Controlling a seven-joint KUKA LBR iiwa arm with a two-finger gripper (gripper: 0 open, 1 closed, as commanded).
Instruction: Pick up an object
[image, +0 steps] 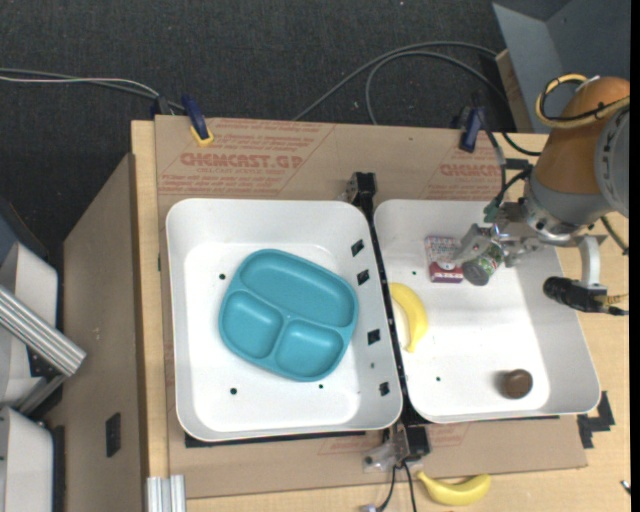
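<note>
My gripper (484, 256) hangs over the upper right part of the right bin (560, 340), reaching in from the right. A small dark green can (483, 269) sits tilted between its fingers (468, 246), and the gripper is shut on it. Just left of the can, a pink and white packet (443, 258) lies on the bin floor. A yellow banana (409, 315) rests against the bin's left wall. A brown round object (516, 383) lies near the front right corner.
The left bin (190, 330) holds a blue sectioned plate (288, 314). A second banana (456, 488) lies outside, below the bins. Blue clamps (197, 120) and cables sit at the back edge of the cardboard base. The arm's grey body (575, 170) looms over the right bin's far corner.
</note>
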